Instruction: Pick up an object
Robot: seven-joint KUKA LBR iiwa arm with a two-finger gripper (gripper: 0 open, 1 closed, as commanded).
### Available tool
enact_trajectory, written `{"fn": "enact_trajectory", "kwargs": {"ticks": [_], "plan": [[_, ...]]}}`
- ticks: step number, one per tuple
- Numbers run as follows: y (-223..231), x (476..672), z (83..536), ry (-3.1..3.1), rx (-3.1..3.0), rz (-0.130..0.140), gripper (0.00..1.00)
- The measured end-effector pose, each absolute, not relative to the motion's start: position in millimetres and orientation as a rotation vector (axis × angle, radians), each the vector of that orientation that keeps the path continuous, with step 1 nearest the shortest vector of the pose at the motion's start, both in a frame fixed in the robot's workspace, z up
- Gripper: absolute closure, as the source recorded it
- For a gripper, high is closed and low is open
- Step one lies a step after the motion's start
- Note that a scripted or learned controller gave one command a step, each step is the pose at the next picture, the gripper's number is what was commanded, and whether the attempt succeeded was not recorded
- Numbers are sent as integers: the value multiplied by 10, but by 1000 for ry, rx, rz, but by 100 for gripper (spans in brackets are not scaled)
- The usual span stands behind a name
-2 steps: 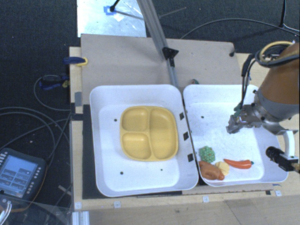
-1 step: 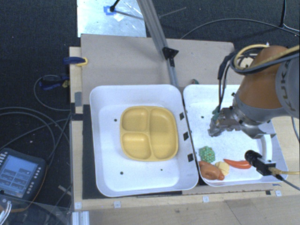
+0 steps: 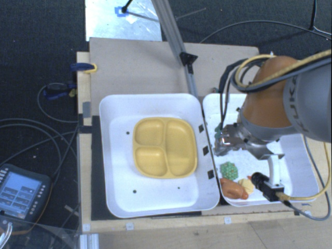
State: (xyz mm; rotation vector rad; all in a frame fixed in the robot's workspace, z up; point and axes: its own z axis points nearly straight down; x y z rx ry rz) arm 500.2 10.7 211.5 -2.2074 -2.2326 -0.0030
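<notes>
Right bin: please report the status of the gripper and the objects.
Gripper low in right bin, fingers hidden under wrist. Green object, orange object lie just beside it. Yellow tray in left bin.

Grey arm (image 3: 290, 102) low, wrist downward

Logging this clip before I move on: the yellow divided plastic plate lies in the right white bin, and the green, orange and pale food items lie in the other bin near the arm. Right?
Not quite. The camera view shows the yellow divided plastic plate in the left white bin. The green, orange and pale food items lie in the other, right white bin, near the arm.
</notes>
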Motion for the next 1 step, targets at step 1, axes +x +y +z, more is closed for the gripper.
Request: {"fn": "enact_trajectory", "kwargs": {"ticks": [1], "plan": [[597,4925,2119,-2233,-2206,-3,100]]}}
